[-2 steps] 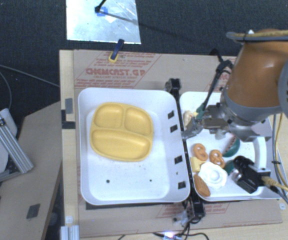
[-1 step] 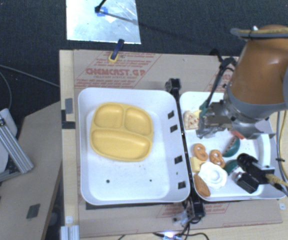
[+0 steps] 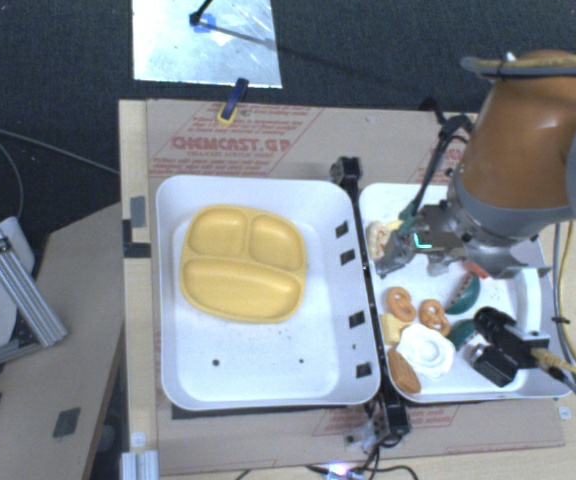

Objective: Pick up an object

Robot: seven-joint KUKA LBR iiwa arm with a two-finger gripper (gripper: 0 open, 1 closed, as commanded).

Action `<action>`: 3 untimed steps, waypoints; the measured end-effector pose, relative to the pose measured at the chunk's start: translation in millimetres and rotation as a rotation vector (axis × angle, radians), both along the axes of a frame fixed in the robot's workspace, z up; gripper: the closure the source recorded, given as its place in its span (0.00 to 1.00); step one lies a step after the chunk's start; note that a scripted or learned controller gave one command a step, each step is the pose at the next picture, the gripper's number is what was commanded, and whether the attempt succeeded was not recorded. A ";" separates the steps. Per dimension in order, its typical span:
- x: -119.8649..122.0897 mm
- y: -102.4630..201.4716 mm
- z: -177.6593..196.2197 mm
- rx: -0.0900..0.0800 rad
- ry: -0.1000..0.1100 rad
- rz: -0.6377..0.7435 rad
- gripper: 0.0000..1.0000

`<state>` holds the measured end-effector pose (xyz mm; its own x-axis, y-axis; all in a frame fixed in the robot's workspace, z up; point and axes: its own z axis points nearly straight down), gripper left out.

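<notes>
Brown and knotted, a pretzel [image 3: 400, 303] lies near the left wall of the right bin [image 3: 388, 203], and a second pretzel [image 3: 433, 315] lies just beside it on the right. Below the pair sits a white round piece [image 3: 428, 351] that looks like a toy fried egg. An orange-brown bread-like piece [image 3: 403, 371] lies against its lower left side, close to the bin's front left corner. A teal piece [image 3: 465, 294] lies just right of the second pretzel, partly under the robot's wrist. A cream lump [image 3: 378, 236] rests in the upper left part of the same bin, by the wall.

The gripper [image 3: 396, 256] hangs over that upper left part, just right of the cream lump and above the pretzels. From this angle I cannot tell whether it is spread or pressed together, nor whether it touches anything. The arm [image 3: 528, 138], orange above and grey below, covers the upper right of the right bin.

The left bin [image 3: 268, 368] holds a yellow divided plate [image 3: 243, 263] with three compartments, lying in its upper left half. Both bins stand on a cardboard sheet [image 3: 268, 138] with red lettering, and beyond it a silvery sheet [image 3: 206, 28] lies on the dark floor
</notes>
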<state>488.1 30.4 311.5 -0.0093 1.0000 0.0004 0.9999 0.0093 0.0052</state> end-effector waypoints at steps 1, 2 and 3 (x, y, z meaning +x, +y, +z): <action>0.9 0.3 10.8 0.001 -0.003 0.006 1.00; -2.0 73.7 -12.9 0.001 0.005 0.001 1.00; -0.8 117.5 80.8 0.005 -0.006 0.001 1.00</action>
<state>487.3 147.9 392.3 -0.0099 0.9999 0.0052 0.9999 0.0099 0.0114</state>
